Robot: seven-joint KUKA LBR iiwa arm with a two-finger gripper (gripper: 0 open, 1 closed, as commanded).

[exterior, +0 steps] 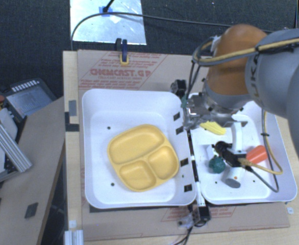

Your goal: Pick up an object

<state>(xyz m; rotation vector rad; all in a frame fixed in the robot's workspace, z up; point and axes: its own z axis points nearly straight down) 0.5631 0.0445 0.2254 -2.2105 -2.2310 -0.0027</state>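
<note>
We see our gripper [196, 112] hanging low over the right bin's [282, 188] far left corner, just beside the yellow piece [213, 128], likely lining up a pick, though we cannot tell its state.

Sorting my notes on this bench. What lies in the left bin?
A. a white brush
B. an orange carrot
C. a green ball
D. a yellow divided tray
D: the yellow divided tray rests alone on the floor of the left bin.
</note>
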